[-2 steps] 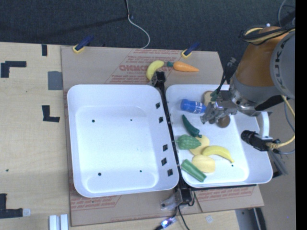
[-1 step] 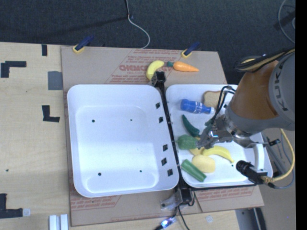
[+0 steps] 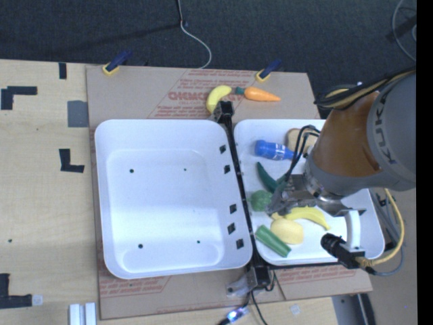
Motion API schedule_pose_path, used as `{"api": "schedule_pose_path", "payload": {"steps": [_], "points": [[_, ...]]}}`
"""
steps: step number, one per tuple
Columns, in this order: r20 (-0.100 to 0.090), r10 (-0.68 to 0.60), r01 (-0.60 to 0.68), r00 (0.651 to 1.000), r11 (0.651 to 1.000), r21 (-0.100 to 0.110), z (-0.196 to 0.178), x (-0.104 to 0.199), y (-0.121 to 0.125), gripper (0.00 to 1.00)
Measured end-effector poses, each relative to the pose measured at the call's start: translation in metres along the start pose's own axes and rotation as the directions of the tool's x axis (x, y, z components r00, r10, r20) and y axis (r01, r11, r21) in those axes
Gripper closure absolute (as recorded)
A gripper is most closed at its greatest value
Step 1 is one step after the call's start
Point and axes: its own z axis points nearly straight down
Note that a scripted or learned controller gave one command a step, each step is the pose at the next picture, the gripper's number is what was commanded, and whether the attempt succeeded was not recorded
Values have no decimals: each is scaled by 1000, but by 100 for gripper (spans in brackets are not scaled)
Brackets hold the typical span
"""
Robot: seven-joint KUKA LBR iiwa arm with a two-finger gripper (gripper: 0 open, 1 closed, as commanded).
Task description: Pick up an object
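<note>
My gripper point(image 3: 283, 200) reaches down into the right bin point(image 3: 308, 252), over a cluster of toy food. Just below its tip lies a yellow banana point(image 3: 308, 215). A yellow lemon-like piece point(image 3: 288, 231) and a green block point(image 3: 272, 241) sit in front of that. A green round piece point(image 3: 260, 200) and a dark green pepper point(image 3: 265, 176) lie to the gripper's left. Behind them rests a blue bottle point(image 3: 274, 150). A beige round item point(image 3: 295, 138) peeks out beside the arm. I see nothing lifted between the fingers.
The left bin point(image 3: 162, 195) adjoins the right one along a black divider. On the cardboard behind the bins lie a yellow banana point(image 3: 217, 98) and an orange carrot point(image 3: 260, 95). A white handle point(image 3: 353, 230) and cables hang off the arm at the right.
</note>
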Motion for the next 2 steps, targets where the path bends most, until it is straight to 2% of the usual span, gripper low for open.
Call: {"api": "schedule_pose_path", "payload": {"steps": [1, 2], "points": [[-3, -9, 9, 1000, 1000, -2, 0, 96, 13, 100], [-2, -7, 7, 1000, 1000, -25, -150, 149, 88, 100]]}}
